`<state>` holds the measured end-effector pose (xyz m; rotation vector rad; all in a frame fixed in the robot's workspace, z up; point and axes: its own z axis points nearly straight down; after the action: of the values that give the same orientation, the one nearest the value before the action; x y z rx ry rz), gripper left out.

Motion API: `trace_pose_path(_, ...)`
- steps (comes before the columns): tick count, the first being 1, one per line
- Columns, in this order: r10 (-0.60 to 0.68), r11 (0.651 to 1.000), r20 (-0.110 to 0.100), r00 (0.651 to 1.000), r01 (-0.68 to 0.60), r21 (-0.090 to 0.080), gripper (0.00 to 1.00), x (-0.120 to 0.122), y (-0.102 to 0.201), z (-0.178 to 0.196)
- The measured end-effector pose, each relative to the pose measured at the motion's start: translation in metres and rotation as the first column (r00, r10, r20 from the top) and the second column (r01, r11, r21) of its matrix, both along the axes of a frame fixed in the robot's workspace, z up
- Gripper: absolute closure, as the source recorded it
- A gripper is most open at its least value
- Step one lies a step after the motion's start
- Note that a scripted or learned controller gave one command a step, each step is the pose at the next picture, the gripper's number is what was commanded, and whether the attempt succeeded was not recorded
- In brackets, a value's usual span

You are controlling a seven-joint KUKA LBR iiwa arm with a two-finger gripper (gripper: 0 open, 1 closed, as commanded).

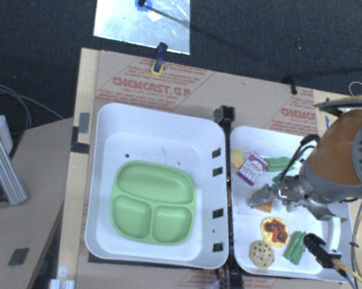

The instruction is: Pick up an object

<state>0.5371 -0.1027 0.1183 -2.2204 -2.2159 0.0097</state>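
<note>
In the right bin [252, 138], the gripper [262, 197] hangs low over the floor with its fingers closed around an orange wedge-shaped piece [263, 203]. Just below sits a round pizza slice toy [274, 230], with a cookie [261, 253] near the front rim and a green piece [295, 247] to its right. Behind the gripper lie a purple-and-white packet [252, 166] and a green item [276, 164]. The left bin [113, 124] holds a green divided tray [153, 202].
</note>
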Motion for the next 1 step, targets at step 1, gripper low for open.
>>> trace_pose_path(1, -0.001, 1.0, 0.015, 1.0, 0.001, -0.001, 0.0, -0.0514, -0.0253, 0.1092)
